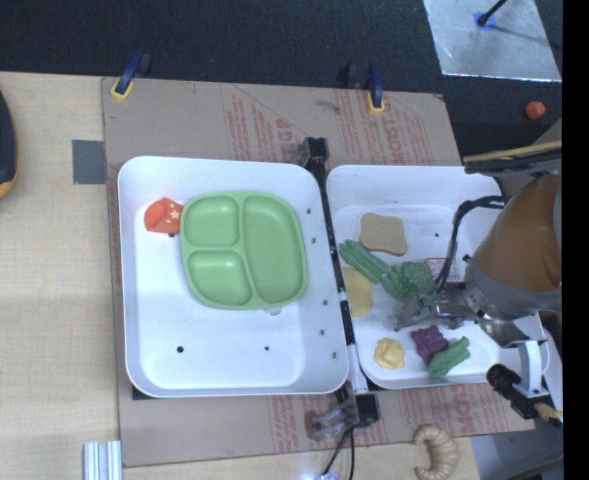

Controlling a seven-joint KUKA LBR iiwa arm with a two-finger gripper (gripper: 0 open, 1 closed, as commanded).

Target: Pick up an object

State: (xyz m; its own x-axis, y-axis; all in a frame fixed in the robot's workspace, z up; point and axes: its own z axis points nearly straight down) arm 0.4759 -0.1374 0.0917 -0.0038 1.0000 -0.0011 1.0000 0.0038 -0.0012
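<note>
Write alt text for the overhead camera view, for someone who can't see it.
A grey robot arm reaches from the right into the right white bin, its pincer low among toy foods: green broccoli, a tan bread slice, a purple piece. The left bin holds a green divided plate and a red item.
</note>
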